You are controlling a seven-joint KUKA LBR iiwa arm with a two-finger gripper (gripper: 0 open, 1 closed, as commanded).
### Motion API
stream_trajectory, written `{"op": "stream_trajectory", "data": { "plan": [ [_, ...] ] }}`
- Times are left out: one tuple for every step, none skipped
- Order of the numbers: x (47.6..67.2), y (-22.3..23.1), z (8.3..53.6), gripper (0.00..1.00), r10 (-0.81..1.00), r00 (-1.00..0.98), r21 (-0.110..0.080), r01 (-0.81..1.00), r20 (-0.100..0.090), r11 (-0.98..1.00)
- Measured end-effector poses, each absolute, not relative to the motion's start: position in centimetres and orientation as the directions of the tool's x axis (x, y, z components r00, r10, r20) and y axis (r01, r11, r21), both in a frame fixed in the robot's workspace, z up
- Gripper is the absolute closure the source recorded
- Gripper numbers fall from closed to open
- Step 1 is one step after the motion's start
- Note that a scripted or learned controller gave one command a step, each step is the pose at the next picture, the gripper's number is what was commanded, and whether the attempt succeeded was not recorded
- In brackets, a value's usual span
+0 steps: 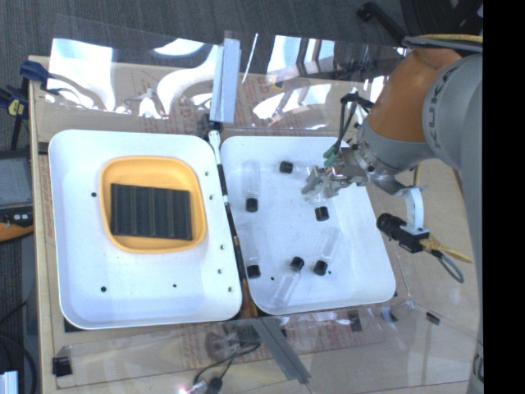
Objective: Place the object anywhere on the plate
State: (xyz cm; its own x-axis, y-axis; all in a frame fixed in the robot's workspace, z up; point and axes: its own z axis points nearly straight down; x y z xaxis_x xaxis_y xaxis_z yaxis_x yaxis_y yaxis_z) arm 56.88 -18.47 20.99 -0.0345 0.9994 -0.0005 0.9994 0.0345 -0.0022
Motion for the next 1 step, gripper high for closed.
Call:
{"op": "stream_trajectory", "data": {
  "plan": [
    [55.96, -10.96, 19.79, 1.0, 0.967, -0.254, -0.007, 0.967, 0.003, 0.254]
  ]
}}
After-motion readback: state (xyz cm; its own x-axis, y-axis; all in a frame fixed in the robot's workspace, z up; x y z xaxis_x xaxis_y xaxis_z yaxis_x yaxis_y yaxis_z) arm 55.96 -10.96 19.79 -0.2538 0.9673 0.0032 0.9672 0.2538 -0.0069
